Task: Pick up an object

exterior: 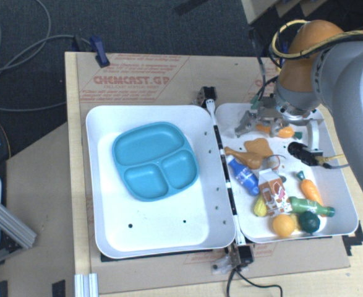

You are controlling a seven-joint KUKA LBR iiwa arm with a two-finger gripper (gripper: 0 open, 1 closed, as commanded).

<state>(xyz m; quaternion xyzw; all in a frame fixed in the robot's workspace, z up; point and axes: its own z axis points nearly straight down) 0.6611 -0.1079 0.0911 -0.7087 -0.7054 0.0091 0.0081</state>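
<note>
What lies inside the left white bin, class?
The left bin holds one blue divided plate with three compartments. A few small dark specks show on the bin's floor. Whatever lies under the plate is covered and cannot be seen.

A wooden bench [76, 135] is carrying two white bins side by side, the left bin [101, 184] and the right bin [342, 209] touching along one edge.
</note>
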